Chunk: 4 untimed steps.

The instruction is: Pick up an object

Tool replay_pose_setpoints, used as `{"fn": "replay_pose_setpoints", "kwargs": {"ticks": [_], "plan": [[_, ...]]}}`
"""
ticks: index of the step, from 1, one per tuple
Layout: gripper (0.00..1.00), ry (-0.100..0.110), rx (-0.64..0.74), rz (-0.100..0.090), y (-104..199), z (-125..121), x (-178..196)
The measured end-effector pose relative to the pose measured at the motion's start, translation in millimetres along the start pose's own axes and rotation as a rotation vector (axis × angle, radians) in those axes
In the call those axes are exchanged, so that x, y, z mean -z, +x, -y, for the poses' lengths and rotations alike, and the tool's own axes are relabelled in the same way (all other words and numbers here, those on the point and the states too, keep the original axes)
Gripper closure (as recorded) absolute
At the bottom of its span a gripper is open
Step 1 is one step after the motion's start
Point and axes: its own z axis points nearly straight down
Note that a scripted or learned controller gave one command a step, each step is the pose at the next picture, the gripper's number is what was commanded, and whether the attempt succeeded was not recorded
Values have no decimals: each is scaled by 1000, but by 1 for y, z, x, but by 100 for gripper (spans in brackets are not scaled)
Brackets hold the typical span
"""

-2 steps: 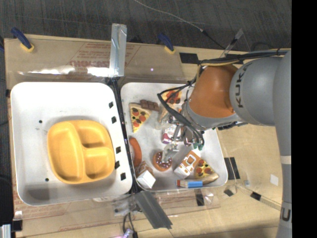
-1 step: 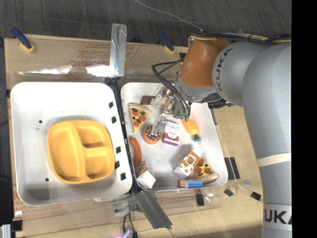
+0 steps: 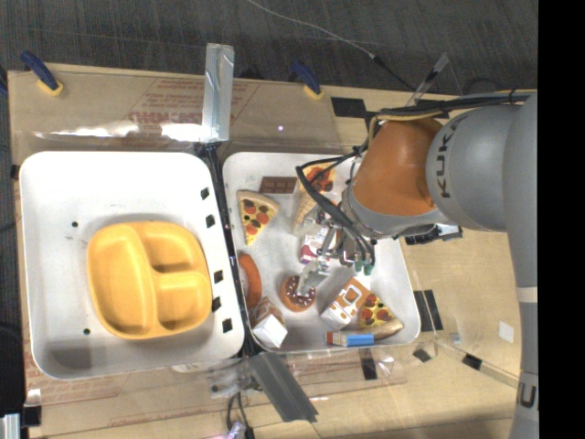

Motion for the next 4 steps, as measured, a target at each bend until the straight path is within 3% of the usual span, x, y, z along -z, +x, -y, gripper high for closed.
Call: {"fn": "replay_pose_setpoints", "kwargs": {"ticks": [1, 2, 3, 4], "plan": [[0, 2, 36, -3, 9, -25, 0], [0, 3, -151, -3, 6, -49, -1], [100, 2, -144, -14, 7, -51, 8], [100, 1, 136, -5, 8, -85, 120]]}}
